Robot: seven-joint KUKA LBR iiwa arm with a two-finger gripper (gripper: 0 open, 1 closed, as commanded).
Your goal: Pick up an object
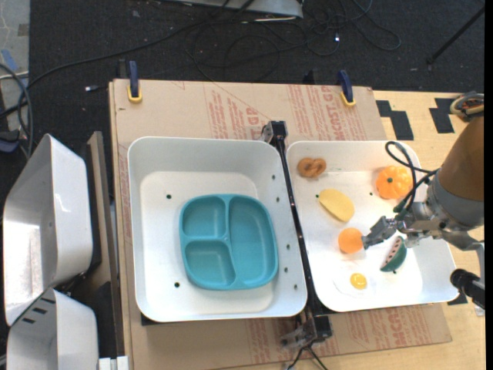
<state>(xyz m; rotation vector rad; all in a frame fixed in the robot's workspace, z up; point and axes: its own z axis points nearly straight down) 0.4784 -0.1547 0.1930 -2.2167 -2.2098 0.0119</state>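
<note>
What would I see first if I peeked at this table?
The big teal plate with three sections, alone in the left bin. Then the bright toy foods in the right bin: a pumpkin, an orange ball and a fried egg, with the robot's hand beside the ball.

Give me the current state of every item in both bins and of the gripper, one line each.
Teal divided plate: flat in the left bin, compartments bare.
Pretzel: lying in the right bin, far corner.
Orange pumpkin: upright, untouched.
Yellow piece: lying flat.
Small orange ball: resting beside the gripper's fingers.
Watermelon slice: lying under the gripper.
Fried egg: flat.
Gripper: low over the right bin, grasp unclear.
</note>
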